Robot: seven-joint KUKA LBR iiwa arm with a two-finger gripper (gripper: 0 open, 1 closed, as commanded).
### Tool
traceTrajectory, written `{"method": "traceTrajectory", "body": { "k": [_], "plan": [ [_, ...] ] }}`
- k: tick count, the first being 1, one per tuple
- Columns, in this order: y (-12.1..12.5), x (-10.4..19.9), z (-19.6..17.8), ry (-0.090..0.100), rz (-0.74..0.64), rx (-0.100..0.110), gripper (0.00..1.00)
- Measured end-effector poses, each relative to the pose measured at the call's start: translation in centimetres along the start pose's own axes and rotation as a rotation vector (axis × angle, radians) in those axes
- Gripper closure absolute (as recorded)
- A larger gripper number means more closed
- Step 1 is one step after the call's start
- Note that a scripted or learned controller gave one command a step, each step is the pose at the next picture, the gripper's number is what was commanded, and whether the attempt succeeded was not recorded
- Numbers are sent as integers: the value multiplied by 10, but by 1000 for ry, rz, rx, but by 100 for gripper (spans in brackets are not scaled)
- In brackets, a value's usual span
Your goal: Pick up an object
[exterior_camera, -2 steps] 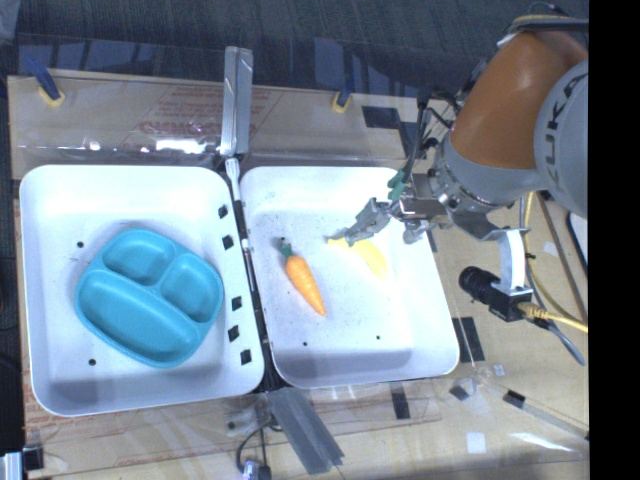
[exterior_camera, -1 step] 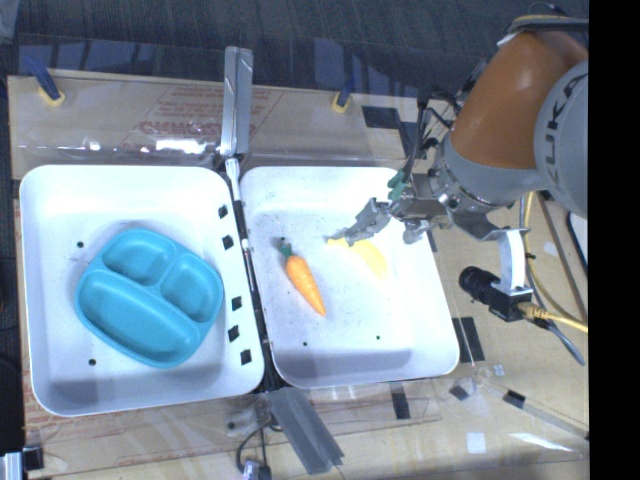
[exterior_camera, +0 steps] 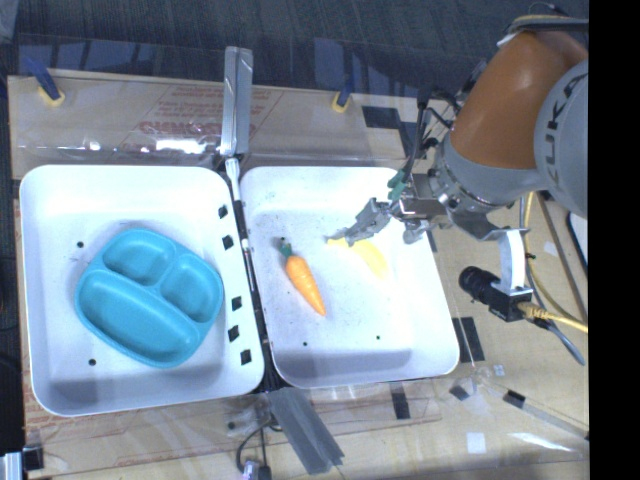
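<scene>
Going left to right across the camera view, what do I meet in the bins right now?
Blue divided plate in the left bin → carrot in the right bin → yellow item, with the gripper just above it.

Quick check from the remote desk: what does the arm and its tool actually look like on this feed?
The arm is a rounded grey body with a broad orange band and dark "KUKA" lettering on its grey casing. Thin dark cables run along the wrist. The tool is a small grey metal two-finger piece on a blocky grey mount.
</scene>
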State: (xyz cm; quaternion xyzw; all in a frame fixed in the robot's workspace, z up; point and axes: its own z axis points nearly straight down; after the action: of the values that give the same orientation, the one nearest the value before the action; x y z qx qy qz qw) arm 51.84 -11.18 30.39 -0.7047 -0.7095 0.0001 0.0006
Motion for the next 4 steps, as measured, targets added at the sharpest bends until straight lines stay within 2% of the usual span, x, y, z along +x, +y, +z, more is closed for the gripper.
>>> {"method": "traceTrajectory", "body": {
  "k": [4],
  "plan": [
    [0,0,0,0,0,0,0]
  ]
}}
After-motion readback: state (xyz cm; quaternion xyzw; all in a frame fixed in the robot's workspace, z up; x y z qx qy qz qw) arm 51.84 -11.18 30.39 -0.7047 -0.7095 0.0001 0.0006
